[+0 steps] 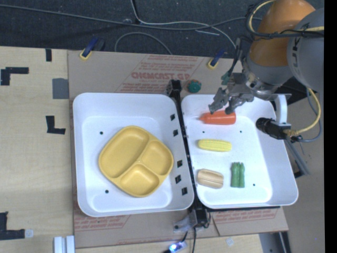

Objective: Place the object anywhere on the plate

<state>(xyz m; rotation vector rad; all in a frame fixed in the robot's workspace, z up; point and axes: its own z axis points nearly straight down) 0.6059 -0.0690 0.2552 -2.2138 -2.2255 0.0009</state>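
Observation:
A yellow three-part plate (136, 160) lies in the left bin (87, 141). In the right bin (263, 157) rests an orange carrot (218, 119) near the far edge. My gripper (222, 109) hangs just above the carrot, its two fingers spread open with their tips right over the carrot's top. Nothing is held between them.
The right bin also holds a yellow corn cob (214, 145), a tan bread roll (210, 178) and green asparagus (238, 174). A small teal object (195, 85) lies on the cardboard behind the bins. Black clips (174, 88) join the bins along the middle divide.

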